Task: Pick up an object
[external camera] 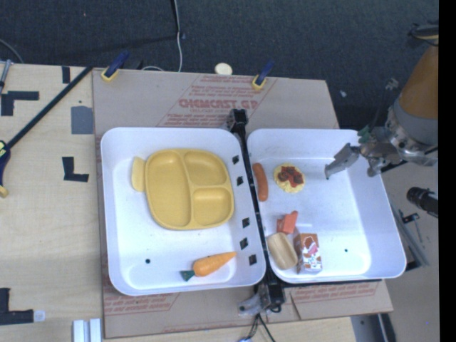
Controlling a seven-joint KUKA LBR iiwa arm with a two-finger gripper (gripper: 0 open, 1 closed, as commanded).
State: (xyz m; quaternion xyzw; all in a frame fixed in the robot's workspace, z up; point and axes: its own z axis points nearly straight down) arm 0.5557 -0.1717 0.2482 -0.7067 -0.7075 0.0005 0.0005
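My gripper point(356, 164) hovers over the right bin's point(356, 212) far right part, fingers spread open with nothing between them. Well to its left lies a small yellow and red toy food piece point(290, 178). A sausage point(261, 182) rests against the bin's left wall. Nearer the front are a small red-orange piece point(287, 223), a tan bread roll point(281, 251) and a little printed carton point(308, 253). The left bin point(121, 219) holds a yellow divided plate point(189, 189) and a toy carrot point(209, 263).
A black divider with clips point(246, 191) runs between the two bins. Both sit on a cardboard sheet point(206, 102) clamped at the back. The arm's grey and orange wrist point(420, 98) stands at the right edge. Bare white floor lies under the gripper.
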